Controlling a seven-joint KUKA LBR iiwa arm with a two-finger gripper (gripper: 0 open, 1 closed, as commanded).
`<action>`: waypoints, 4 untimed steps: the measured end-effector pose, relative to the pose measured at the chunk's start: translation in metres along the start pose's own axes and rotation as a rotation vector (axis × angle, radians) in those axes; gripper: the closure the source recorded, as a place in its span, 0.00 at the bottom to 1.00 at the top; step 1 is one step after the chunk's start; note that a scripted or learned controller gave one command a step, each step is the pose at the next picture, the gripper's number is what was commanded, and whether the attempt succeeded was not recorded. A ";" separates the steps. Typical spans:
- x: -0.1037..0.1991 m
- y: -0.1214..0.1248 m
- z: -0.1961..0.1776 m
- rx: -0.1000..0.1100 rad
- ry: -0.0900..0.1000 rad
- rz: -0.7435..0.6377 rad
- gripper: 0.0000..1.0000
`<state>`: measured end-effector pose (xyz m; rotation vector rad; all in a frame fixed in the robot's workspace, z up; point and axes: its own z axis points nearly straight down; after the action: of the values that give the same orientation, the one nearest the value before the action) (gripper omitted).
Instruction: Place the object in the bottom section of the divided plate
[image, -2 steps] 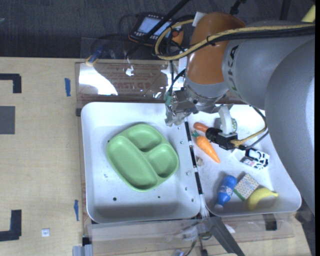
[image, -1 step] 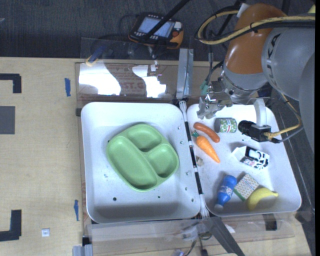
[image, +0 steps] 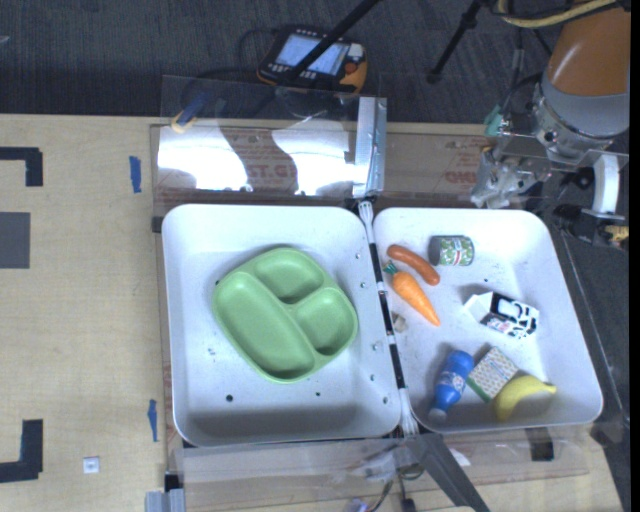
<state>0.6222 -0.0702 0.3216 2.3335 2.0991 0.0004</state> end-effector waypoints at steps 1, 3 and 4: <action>-0.087 -0.029 -0.114 0.001 0.000 0.123 1.00; -0.120 0.058 0.037 0.001 -0.001 0.517 1.00; -0.140 0.060 -0.057 0.001 0.000 0.549 1.00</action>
<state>0.6674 -0.2152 0.3790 2.8159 1.3885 0.0006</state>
